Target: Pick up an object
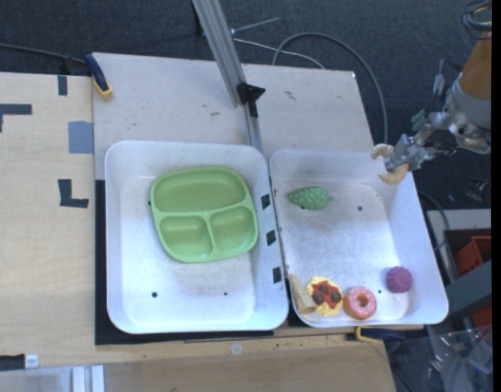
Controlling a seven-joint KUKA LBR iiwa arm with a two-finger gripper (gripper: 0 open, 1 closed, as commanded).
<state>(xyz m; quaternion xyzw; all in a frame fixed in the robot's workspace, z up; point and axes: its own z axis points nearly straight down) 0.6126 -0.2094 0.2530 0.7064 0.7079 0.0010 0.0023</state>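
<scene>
Camera view suggests the approach step: gripper [395, 164], whose opening I cannot tell, hangs over the right bin [422, 243] rim, needing descent toward the green toy [310, 197].

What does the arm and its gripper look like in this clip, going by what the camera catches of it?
At the right edge, the arm shows an orange band above a grey wrist section. Below that sits the gripper, a cluster of grey and dark metal parts with a small greenish spot and pale, tan-coloured tips. A thin dark cable loops near the arm's top. No lettering is readable.
</scene>
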